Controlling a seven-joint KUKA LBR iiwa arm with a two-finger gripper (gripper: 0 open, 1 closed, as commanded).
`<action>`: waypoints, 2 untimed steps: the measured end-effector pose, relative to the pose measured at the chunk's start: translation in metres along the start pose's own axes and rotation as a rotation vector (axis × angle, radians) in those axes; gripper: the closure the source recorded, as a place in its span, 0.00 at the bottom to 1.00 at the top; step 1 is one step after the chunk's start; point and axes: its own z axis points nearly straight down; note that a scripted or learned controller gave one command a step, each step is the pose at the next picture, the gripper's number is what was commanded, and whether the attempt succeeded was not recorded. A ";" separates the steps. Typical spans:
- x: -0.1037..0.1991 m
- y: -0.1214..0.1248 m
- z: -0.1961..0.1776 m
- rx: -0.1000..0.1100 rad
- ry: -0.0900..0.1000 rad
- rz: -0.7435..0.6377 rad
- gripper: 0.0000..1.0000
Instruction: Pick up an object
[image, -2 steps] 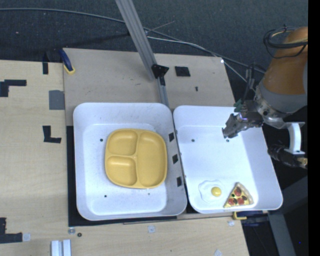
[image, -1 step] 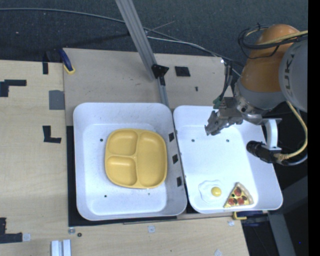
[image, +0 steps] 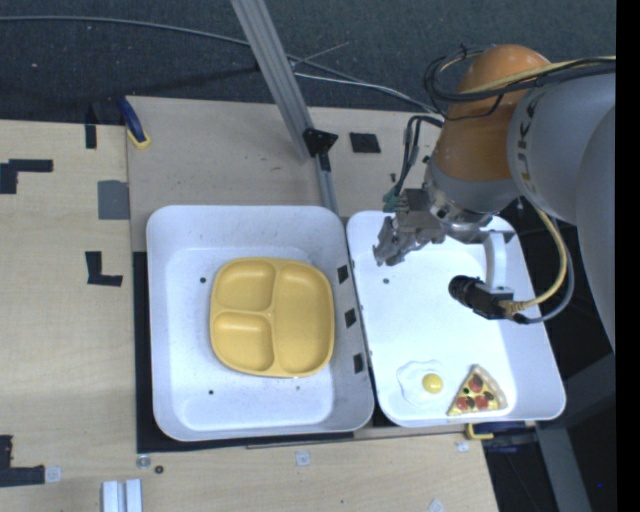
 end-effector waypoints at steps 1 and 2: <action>0.047 0.003 0.001 0.000 -0.001 0.001 1.00; 0.106 0.017 0.000 -0.001 0.001 -0.002 1.00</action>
